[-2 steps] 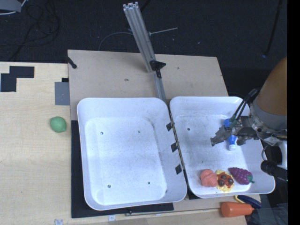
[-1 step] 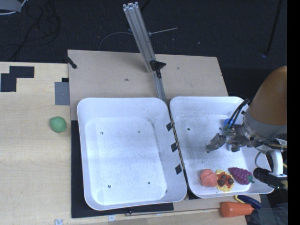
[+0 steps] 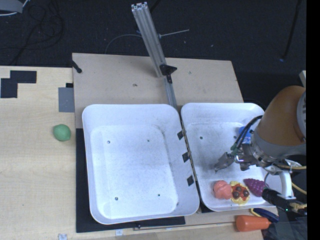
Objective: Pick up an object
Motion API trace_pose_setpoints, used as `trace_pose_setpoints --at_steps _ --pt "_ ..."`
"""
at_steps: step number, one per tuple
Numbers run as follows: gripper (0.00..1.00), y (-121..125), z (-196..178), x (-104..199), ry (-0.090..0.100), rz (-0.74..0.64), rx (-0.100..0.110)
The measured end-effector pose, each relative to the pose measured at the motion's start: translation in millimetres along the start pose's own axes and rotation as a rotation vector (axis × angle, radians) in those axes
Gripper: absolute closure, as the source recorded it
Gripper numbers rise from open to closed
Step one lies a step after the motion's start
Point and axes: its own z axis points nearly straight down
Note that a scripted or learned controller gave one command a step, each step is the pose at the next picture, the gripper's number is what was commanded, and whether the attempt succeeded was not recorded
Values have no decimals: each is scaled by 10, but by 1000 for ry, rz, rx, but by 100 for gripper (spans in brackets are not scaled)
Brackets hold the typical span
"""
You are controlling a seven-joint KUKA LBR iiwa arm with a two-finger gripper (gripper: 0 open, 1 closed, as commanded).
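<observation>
Pale wooden bench [image 3: 30, 154]; glossy white right bin [image 3: 210, 115]; metal end effector [image 3: 222, 163], fingers splayed, above lumpy plastic fruit [image 3: 235, 190]

Bench [image 3: 125, 79] with two bins [image 3: 132, 164], ball [image 3: 62, 132]

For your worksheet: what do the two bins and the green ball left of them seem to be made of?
Left bin and right bin: probably moulded plastic, matt white, with rounded corners and thin lips. Green ball: possibly foam or soft rubber, dull and without glare; too small to be sure.
</observation>
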Motion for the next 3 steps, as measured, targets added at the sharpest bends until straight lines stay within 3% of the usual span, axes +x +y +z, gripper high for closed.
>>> trace_pose_setpoints --at_steps 1,2,3 --pt "0 -10 528 5 0 0 0" --pt "100 -1 405 -7 -1 2 -4" --pt "100 30 -213 -28 -2 0 -9"
